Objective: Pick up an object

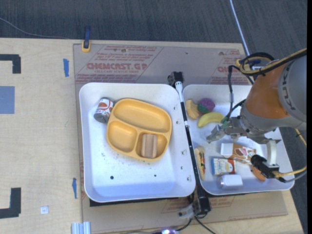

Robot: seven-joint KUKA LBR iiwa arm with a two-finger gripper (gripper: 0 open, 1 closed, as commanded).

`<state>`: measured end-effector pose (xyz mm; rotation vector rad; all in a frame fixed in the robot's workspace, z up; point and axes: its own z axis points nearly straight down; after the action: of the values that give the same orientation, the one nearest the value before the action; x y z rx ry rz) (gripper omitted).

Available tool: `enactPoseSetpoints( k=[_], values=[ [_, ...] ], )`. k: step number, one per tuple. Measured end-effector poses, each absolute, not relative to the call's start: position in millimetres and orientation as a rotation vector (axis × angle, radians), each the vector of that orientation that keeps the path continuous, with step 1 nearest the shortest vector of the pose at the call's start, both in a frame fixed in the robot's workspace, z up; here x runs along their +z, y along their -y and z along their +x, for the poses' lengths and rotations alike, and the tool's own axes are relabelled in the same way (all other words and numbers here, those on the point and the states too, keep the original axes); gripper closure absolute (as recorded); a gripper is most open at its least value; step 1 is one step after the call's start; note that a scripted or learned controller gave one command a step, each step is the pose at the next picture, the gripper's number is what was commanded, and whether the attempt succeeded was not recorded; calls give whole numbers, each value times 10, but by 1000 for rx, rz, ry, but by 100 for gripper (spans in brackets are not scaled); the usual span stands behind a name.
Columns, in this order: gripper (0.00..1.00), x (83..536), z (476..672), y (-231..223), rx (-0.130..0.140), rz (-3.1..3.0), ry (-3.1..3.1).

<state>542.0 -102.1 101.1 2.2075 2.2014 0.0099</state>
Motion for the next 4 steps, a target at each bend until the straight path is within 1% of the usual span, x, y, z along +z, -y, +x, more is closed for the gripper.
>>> enactPoseSetpoints(
  k=[1,2,3,4],
  values=[
    [0,898,5402,986,5,2218,-2213],
    [0,899,5275,982,15,2208,-2211],
    [100,1013,5283,1029,11,2206,-2198],
    [100,1854,5866,-257,4,2218,-2225]
  ],
)
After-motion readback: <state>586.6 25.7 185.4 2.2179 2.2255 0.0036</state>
